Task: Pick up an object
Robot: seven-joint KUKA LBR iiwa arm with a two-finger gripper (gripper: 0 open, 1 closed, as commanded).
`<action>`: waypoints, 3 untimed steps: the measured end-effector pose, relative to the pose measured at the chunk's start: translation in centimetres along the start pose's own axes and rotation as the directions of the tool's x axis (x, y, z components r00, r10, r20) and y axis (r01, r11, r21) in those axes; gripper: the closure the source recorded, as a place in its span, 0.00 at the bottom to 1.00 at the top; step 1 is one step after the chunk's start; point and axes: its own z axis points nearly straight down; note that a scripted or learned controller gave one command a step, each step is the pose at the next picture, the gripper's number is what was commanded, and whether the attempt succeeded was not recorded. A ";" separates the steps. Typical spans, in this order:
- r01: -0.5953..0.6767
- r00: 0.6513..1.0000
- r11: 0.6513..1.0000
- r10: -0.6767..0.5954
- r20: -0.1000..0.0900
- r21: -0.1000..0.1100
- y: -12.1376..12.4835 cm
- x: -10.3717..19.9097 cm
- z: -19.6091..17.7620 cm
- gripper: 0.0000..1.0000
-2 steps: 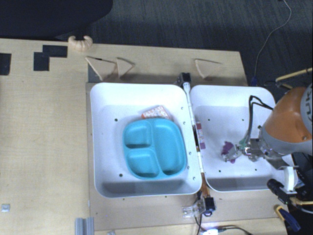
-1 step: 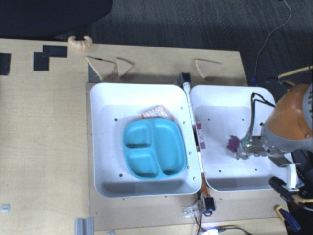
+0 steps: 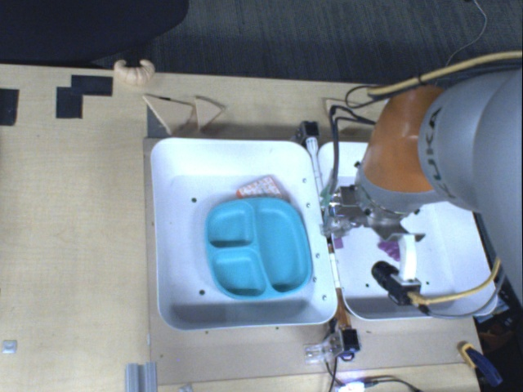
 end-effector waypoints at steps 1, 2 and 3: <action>0.002 1.000 1.000 -0.002 0.001 0.002 5.7 8.0 0.1 1.00; -0.002 1.000 1.000 0.002 0.002 0.001 -3.1 6.2 -0.2 1.00; -0.002 1.000 1.000 0.002 0.002 0.001 -3.1 6.2 -0.3 0.00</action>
